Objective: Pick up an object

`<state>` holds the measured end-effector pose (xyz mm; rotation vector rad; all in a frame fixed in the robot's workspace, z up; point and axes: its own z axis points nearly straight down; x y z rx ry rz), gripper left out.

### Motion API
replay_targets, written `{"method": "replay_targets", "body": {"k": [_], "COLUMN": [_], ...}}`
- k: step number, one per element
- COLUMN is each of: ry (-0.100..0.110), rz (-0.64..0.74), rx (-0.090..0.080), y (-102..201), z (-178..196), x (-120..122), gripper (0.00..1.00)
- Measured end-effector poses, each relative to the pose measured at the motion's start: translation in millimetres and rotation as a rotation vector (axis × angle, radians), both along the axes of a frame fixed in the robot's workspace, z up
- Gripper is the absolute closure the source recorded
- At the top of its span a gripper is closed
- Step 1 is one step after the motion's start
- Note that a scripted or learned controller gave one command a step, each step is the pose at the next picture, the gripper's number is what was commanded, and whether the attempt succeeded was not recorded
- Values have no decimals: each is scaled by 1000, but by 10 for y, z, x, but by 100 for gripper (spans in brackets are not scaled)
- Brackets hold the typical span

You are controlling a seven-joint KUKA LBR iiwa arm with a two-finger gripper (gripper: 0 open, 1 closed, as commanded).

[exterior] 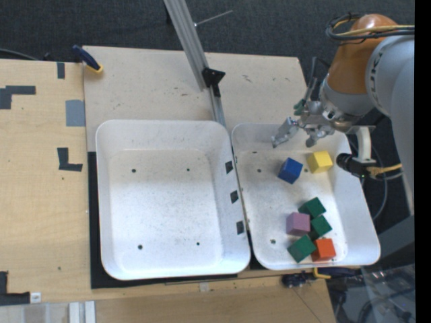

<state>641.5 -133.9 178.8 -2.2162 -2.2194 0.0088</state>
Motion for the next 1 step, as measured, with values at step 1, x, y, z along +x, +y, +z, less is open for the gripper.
{"method": "replay_targets", "body": {"k": [1], "ry": [-1], "rz": [0], "rx": [0], "y": [-9], "z": [-443], "x": [-24], "gripper": [0]}}
